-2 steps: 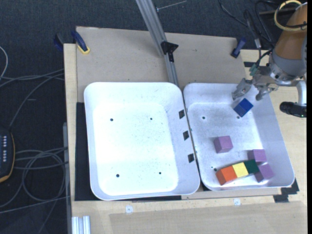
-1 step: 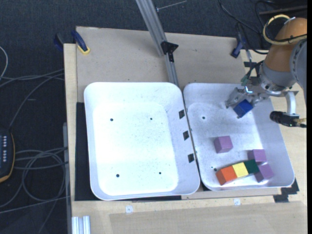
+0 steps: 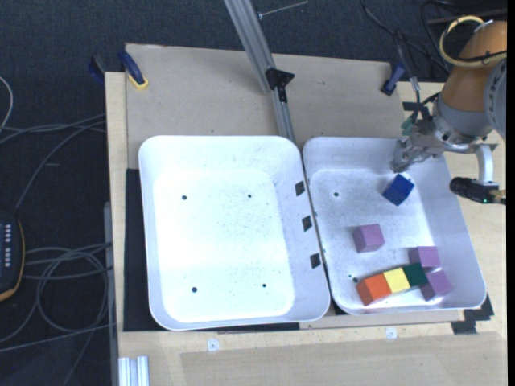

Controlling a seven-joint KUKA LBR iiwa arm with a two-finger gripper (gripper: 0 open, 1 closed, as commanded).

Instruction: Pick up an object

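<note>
My gripper hangs over the far part of the right bin, its grey wrist and orange band reaching in from the right. A blue cube sits tilted just below and in front of it, very close to the gripper's tip; I cannot tell if they touch. A purple cube lies alone near the bin's middle. At the near edge an orange block, a yellow block and a green block form a row.
Two more purple blocks lie by the row's right end. The left bin lies beside the right one. A slanted metal pole crosses the bench behind the bins. Blue clamps grip the bench's far edge.
</note>
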